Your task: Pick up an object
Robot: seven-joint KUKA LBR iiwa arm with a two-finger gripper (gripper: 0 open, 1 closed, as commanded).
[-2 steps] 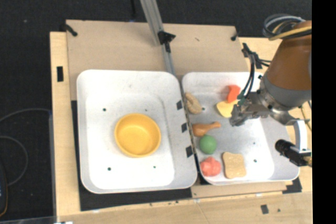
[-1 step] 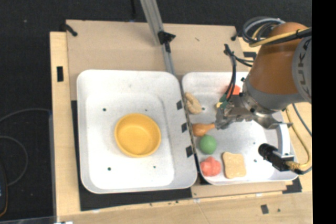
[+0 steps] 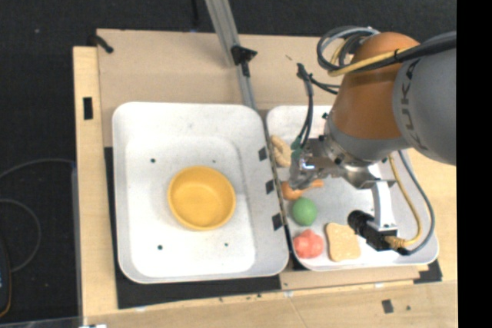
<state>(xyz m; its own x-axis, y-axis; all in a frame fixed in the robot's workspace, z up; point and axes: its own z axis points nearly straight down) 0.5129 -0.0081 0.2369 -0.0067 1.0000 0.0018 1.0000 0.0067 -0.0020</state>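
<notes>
Right bin (image 3: 430, 253): green ball (image 3: 304, 211) below jaws.

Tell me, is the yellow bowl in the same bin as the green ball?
No, the yellow bowl sits in the left bin, while the green ball lies in the right bin.

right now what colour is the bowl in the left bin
Yellow. The bowl shows plainly in the camera view, sitting in the left white bin.

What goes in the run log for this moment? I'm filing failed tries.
arm: over right bin | gripper: low at bin's left side, above green ball | grasp: none seen | left bin: yellow bowl
</notes>
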